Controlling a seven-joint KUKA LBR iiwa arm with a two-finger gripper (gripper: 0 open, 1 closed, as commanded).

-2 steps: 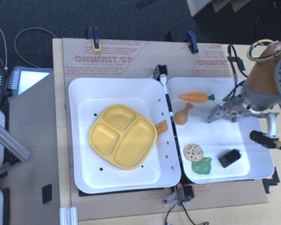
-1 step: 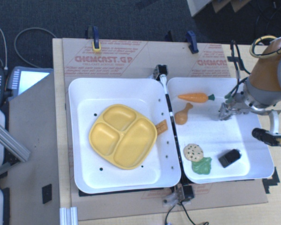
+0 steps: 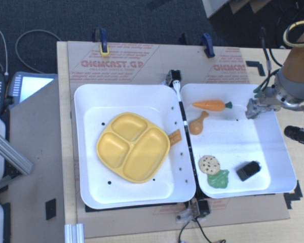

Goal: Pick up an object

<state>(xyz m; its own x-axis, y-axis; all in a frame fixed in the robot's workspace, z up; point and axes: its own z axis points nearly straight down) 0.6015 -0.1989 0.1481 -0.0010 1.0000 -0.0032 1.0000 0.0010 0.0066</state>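
Divided plate (image 3: 133, 147) in left bin (image 3: 86, 135); carrot (image 3: 210, 105), cookie (image 3: 209, 164) in right bin (image 3: 278, 161)

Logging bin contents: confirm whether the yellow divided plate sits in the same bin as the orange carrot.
No: the yellow divided plate lies in the left white bin, the orange carrot in the right white bin.

Two blue clamps (image 3: 102, 36) pin brown cardboard (image 3: 157, 59) beneath the white bins (image 3: 83, 135).

The right bin holds the loose objects. An orange toy carrot (image 3: 210, 105) with a green tip lies level in its upper part. Just below it, a tan drumstick (image 3: 197, 124) slants toward the bin's left wall. Lower down, a speckled cookie (image 3: 209, 163) touches a green leafy piece (image 3: 218, 179). A black block (image 3: 249, 170) lies tilted at lower right.
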